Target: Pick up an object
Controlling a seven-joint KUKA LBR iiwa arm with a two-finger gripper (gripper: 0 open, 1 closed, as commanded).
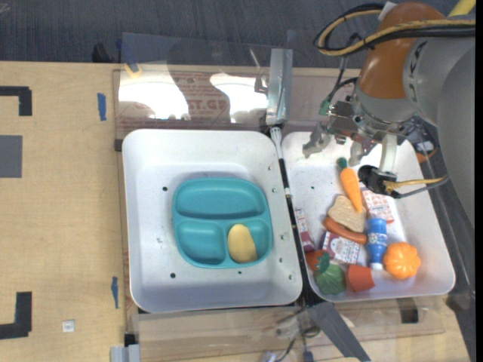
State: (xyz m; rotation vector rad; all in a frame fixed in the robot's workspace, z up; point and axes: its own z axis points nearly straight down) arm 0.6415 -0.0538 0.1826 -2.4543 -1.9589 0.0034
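Two white bins [143, 202] are seen; the gripper [347, 138], its state not discernible, hovers above the carrot [350, 189]; the approach step is judged underway, descent needed next

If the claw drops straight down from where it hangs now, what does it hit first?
Probably the bare floor of the right white bin, near its upper end. The claw sits just above the orange toy carrot; depth is unclear.
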